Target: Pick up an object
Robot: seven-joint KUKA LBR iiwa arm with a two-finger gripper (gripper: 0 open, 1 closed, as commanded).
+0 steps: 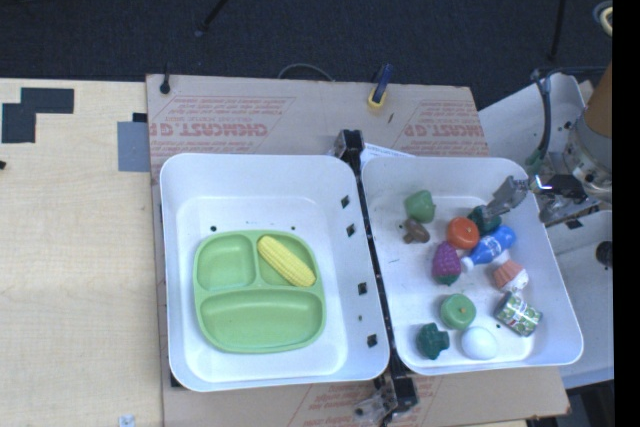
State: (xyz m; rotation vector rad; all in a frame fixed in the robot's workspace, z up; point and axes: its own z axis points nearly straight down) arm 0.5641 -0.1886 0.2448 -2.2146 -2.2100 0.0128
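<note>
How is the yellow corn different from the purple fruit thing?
The yellow corn is long and lies slantwise; the purple fruit is short and rounder. The corn rests in a compartment of the green tray in the left bin; the purple fruit sits on the right bin floor, crowded by other toys. Both look like toy food.

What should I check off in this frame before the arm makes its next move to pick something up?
1. End effector inside the right bin: ok, near its upper right corner.
2. Object between its fingers: not ok, none visible.
3. Finger opening: cannot tell.
4. Nearest targets: ok, dark green toy and orange ball lie just below-left.
5. Targets separated: not ok, the orange ball, purple toy and blue bottle crowd together.
6. Left bin: ok, corn rests in green tray.
</note>
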